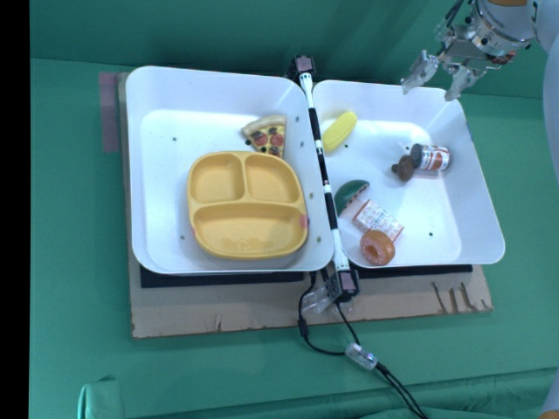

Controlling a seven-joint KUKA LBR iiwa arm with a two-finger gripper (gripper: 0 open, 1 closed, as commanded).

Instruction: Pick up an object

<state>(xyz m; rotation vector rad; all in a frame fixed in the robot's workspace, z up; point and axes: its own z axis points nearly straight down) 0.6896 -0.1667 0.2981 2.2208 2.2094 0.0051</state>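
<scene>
My gripper (438,79) hangs open above the far right corner of the right bin (476,190), with nothing between its fingers. In that bin lie a yellow corn cob (339,130), a small can with a red and white label (428,158) beside a brown piece (403,168), a green watermelon slice (350,195), a white and orange packet (378,219) and an orange doughnut (377,247). The left bin (175,129) holds a yellow divided plate (247,205) and a pizza slice (266,135).
A black and white bar (320,160) runs along the seam between the two bins. Cables (349,343) trail from its near end over the green cloth. The bins rest on a cardboard sheet (218,317).
</scene>
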